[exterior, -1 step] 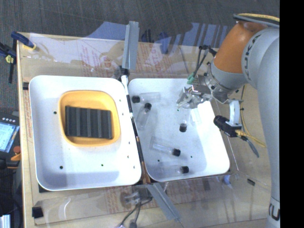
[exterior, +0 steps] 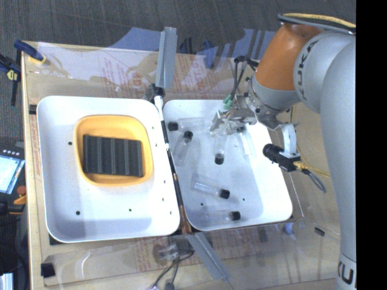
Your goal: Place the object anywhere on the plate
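Note:
A yellow plate (exterior: 112, 125) with a dark ridged insert lies in the left white bin (exterior: 60, 210). Several clear vials with black caps lie scattered in the right bin (exterior: 275, 201): one vial (exterior: 219, 158) near the middle, another vial (exterior: 211, 190) lower down, and a small one (exterior: 234, 215) near the front wall. My gripper (exterior: 231, 123) hangs over the back part of the right bin, above the vials and far to the right of the plate. Glare and clear plastic blur its tip.
Two more black-capped vials (exterior: 187, 135) rest near the right bin's left wall. A metal bar (exterior: 164, 56) stands behind the seam between the bins. A black-handled tool (exterior: 282, 156) juts from the arm at the right bin's right rim.

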Controlling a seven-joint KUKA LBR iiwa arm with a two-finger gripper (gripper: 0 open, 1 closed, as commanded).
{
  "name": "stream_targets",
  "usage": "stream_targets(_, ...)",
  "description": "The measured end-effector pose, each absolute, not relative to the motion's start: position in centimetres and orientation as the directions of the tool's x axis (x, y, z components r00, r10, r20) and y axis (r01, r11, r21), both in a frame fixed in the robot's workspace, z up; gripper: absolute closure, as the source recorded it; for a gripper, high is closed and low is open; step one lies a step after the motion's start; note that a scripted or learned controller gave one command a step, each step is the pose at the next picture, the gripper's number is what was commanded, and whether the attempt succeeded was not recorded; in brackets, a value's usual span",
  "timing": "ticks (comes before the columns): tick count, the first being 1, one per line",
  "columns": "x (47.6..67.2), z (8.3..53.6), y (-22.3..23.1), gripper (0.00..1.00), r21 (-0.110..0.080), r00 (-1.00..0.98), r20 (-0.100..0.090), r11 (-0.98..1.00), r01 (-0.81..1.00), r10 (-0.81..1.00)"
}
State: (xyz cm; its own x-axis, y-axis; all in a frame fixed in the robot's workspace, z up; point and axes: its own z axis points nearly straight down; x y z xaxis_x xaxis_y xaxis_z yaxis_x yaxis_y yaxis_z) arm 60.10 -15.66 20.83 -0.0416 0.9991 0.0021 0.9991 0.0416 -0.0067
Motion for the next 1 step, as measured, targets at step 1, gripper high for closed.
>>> stream_targets(1, 61.08, 21.83, -9.66, 1.0, -0.003, -0.115, 0.0, 0.115, 0.993, 0.993)
